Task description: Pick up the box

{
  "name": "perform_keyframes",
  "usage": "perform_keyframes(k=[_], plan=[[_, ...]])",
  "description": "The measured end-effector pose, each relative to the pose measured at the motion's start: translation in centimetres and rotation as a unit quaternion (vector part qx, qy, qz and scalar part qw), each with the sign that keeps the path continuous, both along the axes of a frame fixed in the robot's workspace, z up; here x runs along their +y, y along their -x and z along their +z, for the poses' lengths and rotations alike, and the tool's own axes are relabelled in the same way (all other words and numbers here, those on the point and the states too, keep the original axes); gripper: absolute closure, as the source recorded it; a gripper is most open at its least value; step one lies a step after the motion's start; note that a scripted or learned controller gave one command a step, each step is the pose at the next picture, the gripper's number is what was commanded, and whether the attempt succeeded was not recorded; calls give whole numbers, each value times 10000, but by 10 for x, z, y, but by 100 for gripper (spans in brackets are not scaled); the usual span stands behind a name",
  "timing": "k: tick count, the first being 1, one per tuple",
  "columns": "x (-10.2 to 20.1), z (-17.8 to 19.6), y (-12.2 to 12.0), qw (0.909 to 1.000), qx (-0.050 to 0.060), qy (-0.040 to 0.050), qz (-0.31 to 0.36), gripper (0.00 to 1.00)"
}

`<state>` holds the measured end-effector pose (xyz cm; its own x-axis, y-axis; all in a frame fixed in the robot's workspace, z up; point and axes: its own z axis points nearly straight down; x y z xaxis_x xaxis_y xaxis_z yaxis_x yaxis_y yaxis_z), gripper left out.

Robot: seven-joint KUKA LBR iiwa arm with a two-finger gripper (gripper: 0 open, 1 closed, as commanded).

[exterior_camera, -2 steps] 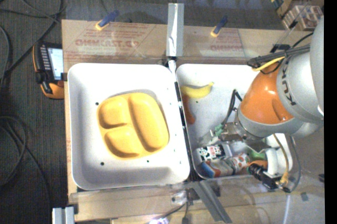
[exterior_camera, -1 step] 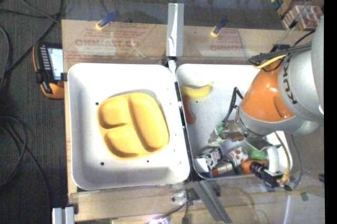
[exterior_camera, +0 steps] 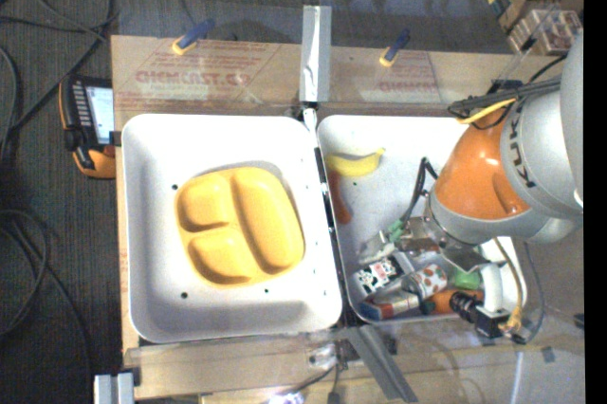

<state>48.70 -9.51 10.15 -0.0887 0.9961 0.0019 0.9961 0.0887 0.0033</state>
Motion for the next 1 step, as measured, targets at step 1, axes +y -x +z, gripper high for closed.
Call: perform_keyframes(k=[1], plan=[[-79, 25, -103, 9999, 33, 26, 162, 0]])
